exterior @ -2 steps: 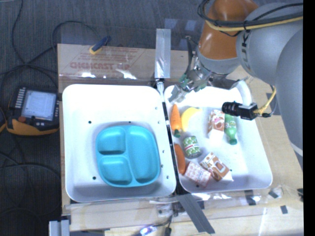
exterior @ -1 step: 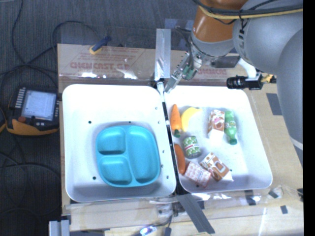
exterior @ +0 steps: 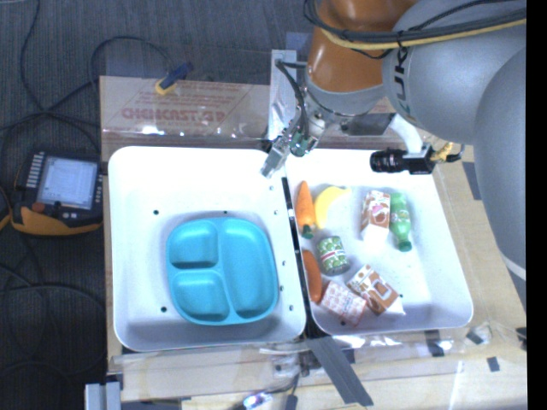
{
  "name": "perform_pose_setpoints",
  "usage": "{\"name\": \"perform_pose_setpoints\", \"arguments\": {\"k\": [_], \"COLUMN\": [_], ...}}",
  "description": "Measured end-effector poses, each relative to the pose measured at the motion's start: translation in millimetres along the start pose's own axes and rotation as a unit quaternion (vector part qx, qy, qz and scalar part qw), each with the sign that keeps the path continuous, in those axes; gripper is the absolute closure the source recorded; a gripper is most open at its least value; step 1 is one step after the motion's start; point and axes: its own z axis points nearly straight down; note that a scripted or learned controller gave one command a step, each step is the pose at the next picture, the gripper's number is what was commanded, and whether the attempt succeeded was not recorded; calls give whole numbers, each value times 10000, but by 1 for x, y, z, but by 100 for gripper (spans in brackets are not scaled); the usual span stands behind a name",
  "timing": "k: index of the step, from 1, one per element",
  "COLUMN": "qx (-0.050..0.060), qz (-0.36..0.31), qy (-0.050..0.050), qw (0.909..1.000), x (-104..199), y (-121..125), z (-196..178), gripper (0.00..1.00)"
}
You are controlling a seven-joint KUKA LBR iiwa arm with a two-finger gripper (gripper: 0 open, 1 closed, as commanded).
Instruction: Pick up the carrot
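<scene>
carrot [exterior: 303, 207] lay at right bin's [exterior: 444, 254] left wall, just left of banana [exterior: 327, 203], far end | looked light, stiff, smooth, tapered; likely best gripped mid-body across width | gripper [exterior: 286, 150] hovered above far bin edge, holding nothing, finger state unclear | second orange piece [exterior: 313, 277] nearer

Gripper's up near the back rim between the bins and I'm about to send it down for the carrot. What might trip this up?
Two orange carrot-like pieces lie along the right bin's left wall: the upper carrot touches the banana, the lower carrot sits beside a snack packet. The gripper may hit the wall or snag a neighbour.
</scene>
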Motion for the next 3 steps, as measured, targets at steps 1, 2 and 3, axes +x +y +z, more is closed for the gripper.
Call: {"name": "perform_pose_setpoints", "arguments": {"k": [1,2,3], "qx": [7,0,-7], "qz": [-628,-1575,-2712], "qy": [-6,-6,-10], "qw": [9980,9875,9625], "x": [-36,-35,-22], "y": [-10,-16,1], "z": [19,24,5], "gripper": [100,100,100]}}
